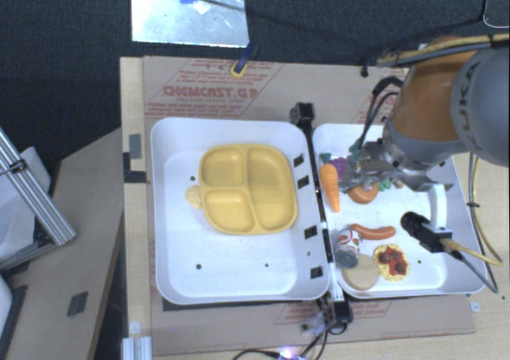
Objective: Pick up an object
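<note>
Gleaming white bins [171, 271], sectioned yellow tray [243, 189], tapered carrot [330, 186]

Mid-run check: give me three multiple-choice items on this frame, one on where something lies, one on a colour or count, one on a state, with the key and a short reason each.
1. Where does the yellow divided plate lie?
A. In the left bin
B. In the right bin
C. On the bare bench outside the bins

2. How many compartments does that plate have?
A. Two
B. Three
C. Five

3. How does the carrot lie?
A. Standing upright on its tip
B. On the plate
C. Flat in the right bin, along its left wall

Key:
1 A: the plate sits near the middle of the left bin.
2 B: two hollows at the top and one at the bottom left.
3 C: the carrot rests lengthwise on the bin floor beside the divider, with the gripper just to its right.
</note>
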Robot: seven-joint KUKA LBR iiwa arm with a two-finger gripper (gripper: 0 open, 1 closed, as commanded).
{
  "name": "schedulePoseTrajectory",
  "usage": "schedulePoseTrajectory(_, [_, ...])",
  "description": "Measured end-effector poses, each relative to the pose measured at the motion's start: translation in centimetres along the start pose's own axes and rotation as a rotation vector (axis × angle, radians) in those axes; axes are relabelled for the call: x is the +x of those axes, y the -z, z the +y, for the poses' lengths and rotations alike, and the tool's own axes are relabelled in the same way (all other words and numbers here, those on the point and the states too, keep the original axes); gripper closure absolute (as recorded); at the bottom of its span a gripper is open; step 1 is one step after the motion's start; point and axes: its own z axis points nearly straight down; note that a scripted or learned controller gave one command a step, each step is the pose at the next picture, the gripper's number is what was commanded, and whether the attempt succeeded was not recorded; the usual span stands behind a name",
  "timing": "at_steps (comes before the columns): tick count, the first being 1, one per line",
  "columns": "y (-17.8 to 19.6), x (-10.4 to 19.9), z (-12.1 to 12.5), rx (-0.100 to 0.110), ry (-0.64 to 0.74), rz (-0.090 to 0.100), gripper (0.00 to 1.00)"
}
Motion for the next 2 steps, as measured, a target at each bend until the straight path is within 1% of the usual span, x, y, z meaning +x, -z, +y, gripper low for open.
schedulePoseTrajectory(1, [0.7,6.2,-1.3,0.000,0.002,0.001,1.00])
schedulePoseTrajectory(2, [0.6,10.7,-1.4,0.000,-0.001,0.000,1.00])
